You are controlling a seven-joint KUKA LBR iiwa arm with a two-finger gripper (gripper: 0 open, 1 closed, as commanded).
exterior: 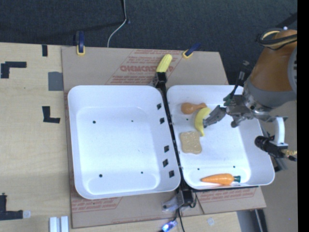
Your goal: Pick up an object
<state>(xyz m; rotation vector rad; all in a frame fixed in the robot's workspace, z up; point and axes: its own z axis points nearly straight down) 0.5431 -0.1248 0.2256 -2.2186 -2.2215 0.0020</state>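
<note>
Brown cardboard sheet (140,66) printed "CHEMCAST" under two white bins (116,95)

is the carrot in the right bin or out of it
In. The carrot lies flat on the floor of the right bin, against its near rim, apart from the gripper.

Even overhead light, soft shadows; the white bins (120,93) were bright without glare; the frame was slightly soft.

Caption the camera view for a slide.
Gripper reaches the banana in the right bin, beside drumstick, bread and carrot.
</note>
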